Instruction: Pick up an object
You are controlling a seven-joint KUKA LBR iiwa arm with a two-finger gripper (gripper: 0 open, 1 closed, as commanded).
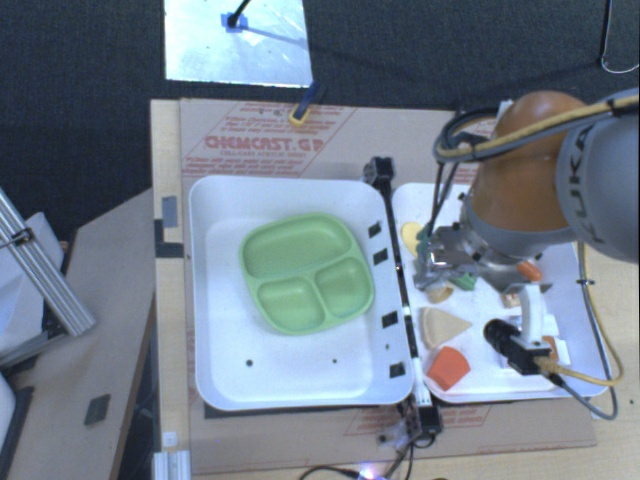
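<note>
The grey arm with the orange band (520, 168) is reaching in from the right and hanging low over the near-left part of the shallow white bin on the right (562, 310). Its jaws are sitting just above a small tan lump (440, 293), and whether they are open or closed on anything cannot be told from here. A small yellow piece (411, 235) is lying just behind them, near the bin's left wall. In front of the tan lump, a cream-coloured wedge (443, 325) is resting flat, and an orange-red block (447, 367) is sitting just in front of that, near the bin's front left corner. A pale green plastic plate with three compartments (305, 273) is lying in the middle of the shallow white bin on the left (220, 353).
</note>
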